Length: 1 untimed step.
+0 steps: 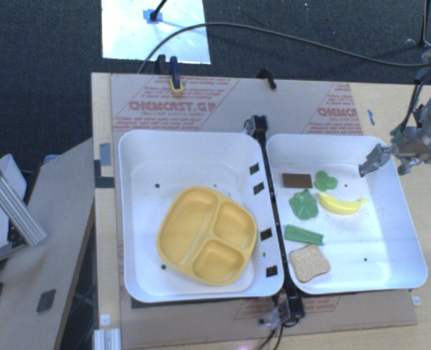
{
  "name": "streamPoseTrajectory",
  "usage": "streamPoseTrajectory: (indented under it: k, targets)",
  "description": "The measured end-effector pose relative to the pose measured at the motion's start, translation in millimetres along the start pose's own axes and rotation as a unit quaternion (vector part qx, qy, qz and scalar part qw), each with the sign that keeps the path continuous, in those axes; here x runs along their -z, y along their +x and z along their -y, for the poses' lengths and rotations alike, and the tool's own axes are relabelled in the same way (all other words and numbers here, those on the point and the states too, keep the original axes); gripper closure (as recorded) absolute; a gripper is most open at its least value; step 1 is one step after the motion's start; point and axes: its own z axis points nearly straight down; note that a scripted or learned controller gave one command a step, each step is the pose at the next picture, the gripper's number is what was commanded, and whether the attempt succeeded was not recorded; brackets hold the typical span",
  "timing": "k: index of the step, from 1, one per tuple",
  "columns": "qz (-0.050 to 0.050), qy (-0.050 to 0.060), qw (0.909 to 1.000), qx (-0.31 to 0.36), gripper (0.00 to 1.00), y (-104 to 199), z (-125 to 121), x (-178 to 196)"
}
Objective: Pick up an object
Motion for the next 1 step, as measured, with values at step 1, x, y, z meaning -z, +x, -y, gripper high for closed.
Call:
streamPoseTrajectory:
  k: [1]
  targets:
    - [0.001,-0.006,1.0000,0.002,0.00,0.6,-2.6,6.8]
